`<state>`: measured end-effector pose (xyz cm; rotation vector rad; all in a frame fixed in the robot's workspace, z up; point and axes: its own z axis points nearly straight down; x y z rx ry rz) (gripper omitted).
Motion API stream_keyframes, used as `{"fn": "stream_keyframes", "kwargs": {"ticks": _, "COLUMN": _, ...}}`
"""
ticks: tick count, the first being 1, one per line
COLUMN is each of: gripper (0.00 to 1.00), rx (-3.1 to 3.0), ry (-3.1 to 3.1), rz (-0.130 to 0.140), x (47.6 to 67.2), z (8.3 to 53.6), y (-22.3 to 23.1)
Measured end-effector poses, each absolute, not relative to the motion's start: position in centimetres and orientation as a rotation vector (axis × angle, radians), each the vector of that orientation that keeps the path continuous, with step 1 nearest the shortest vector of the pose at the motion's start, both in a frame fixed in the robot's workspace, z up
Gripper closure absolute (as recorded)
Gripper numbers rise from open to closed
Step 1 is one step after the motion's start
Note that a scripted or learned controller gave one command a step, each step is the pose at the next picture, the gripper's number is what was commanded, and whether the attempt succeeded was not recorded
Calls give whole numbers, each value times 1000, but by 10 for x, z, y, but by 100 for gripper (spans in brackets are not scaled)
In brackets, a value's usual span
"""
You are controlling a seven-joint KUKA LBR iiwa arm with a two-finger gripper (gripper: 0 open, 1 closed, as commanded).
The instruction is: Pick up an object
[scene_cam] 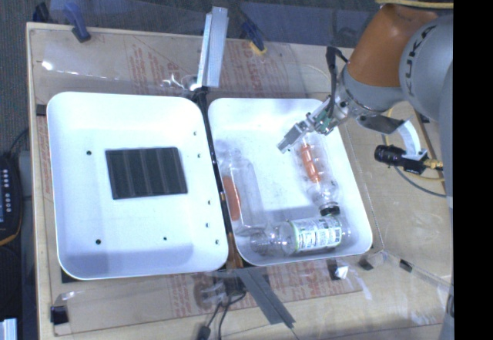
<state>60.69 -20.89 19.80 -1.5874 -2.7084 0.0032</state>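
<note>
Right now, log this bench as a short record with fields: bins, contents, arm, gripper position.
left bin: shallow white bin with a dark ribbed rectangular pad lying flat in it
right bin: shallow white bin holding three clear plastic bottles
bottle 1: clear bottle with orange contents, near the right wall
bottle 2: clear bottle with orange strip, along the left wall
bottle 3: clear bottle with green-white label, along the near wall
arm: grey with orange band, reaching in from the right
gripper: over the right bin's upper part, just above bottle 1
</note>
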Motion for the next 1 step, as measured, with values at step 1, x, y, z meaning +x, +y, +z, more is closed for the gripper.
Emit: {"fn": "stream_keyframes", "kwargs": {"ticks": 1, "gripper": 0, "rx": -1538, "ry": -2739, "rz": 1, "x": 645, "z": 186, "y": -210}}
